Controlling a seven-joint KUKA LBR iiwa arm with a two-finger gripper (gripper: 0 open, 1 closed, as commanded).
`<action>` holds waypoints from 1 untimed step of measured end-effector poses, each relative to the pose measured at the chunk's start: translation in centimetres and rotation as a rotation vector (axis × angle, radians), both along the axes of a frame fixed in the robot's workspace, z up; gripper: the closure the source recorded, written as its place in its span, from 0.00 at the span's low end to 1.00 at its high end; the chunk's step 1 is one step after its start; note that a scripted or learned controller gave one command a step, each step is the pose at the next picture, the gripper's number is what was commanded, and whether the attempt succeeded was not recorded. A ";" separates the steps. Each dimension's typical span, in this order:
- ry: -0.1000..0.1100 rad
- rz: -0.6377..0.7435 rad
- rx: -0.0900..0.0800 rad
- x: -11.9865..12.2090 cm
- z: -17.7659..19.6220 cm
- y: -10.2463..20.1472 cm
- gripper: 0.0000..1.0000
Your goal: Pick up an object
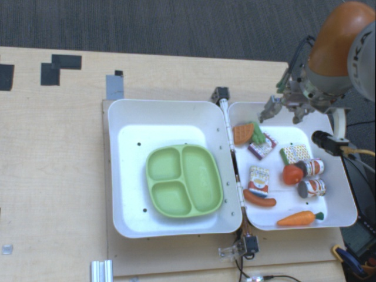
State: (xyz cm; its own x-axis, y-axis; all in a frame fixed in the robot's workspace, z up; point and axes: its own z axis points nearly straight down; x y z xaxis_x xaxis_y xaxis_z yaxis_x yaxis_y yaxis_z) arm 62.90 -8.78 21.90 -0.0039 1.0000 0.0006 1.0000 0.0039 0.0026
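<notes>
I see gripper (284,108) over right bin (346,207) far edge, fingers spread, nothing held. Toys crowd bin centre; carrot (296,218) alone at near edge, likely easiest grab.

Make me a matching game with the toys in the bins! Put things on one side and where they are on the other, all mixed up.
Things:
1. green plate
2. carrot
3. tomato
4. hot dog

Places:
A. near the front edge of the right bin
B. alone in the left bin
C. just below the small white packet
D. beside the two little cans

Pairs: 1-B, 2-A, 3-D, 4-C
</notes>
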 end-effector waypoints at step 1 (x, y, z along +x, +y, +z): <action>-0.014 0.000 -0.003 -2.6 -11.8 -3.8 0.00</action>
State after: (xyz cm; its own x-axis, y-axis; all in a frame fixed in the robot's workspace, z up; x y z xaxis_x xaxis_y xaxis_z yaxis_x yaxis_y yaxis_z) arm 60.35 -12.56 10.10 -0.0034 1.0000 -0.0029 0.9999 0.0034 0.0161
